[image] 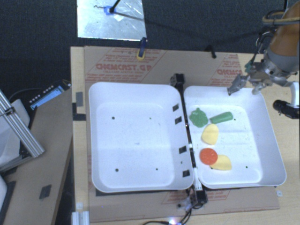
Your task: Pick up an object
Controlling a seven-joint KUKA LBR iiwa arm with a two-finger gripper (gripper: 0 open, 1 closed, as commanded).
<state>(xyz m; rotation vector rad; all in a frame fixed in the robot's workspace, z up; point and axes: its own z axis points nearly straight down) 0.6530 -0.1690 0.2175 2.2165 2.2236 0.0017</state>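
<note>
Bench: tan cardboard sheet (pixel 122 64) under two shallow white bins, dark carpet behind, a shiny foil square (pixel 110 13) at the far edge.
Left bin (pixel 101 97): white floor with only small dark dots.
Right bin (pixel 267 125): holds every candidate object, clustered toward its left half.
Green leafy piece (pixel 198 118): nearest the divider, touching or just beside the green cylinder's (pixel 221 117) left end.
Yellow oval (pixel 210 134): just below the two green items.
Red-orange round piece (pixel 208 156): below the yellow oval, touching a second yellow piece (pixel 222 163) at its right.
Arm: grey with orange band, entering from the right, wrist above the right bin's far right corner.
Gripper (pixel 246 84): fingers spread apart, nothing between them, poised over the bin's far rim, well apart from the objects.
Step in hand: approach, judged not yet at any object; no grasp made.
Next move: travel left and toward the near side, descend over one piece, likely the green cylinder as nearest, align fingers across its short side, then close.
Risk: crowded neighbours may be nudged; cylinder may roll.
</note>
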